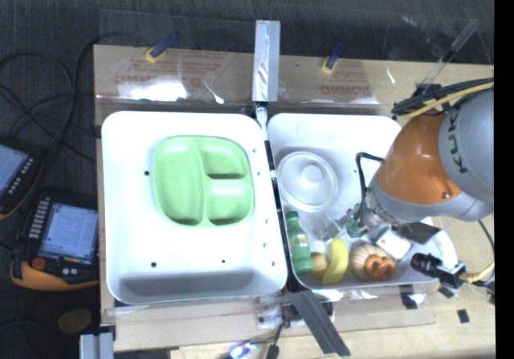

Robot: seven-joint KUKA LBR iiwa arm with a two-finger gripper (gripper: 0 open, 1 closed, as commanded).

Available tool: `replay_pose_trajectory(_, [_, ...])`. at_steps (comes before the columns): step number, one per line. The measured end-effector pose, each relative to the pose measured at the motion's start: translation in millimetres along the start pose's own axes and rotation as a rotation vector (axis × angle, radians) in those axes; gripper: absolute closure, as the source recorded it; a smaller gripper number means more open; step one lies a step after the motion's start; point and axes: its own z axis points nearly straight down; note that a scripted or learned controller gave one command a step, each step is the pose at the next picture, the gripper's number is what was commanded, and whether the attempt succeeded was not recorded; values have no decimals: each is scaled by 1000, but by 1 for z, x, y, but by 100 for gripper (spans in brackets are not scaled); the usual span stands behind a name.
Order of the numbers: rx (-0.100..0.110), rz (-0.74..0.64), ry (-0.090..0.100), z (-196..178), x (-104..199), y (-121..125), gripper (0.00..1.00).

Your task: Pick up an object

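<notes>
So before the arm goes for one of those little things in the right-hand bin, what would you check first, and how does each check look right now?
1. Objects within reach: ok. The banana, green bottle and brown round object lie in the right bin.
2. Gripper over that bin: ok, near the clear round lid.
3. Fingers open or shut: cannot tell, the wrist hides them.
4. Anything already held: cannot tell.
5. Targets well separated: not ok, the objects crowd together along the near wall.
6. Left bin out of the way: ok, the green tray sits there.
</notes>
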Motion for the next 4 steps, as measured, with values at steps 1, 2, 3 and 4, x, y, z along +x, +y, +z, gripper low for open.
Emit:
replay_pose_trajectory(1, [17,74,13,-83,59,32,100])
replay_pose_trajectory(2, [17,74,13,-83,59,32,0])
replay_pose_trajectory(3, [17,74,13,-83,59,32,0])
replay_pose_trajectory(4, [17,74,13,-83,59,32,0])
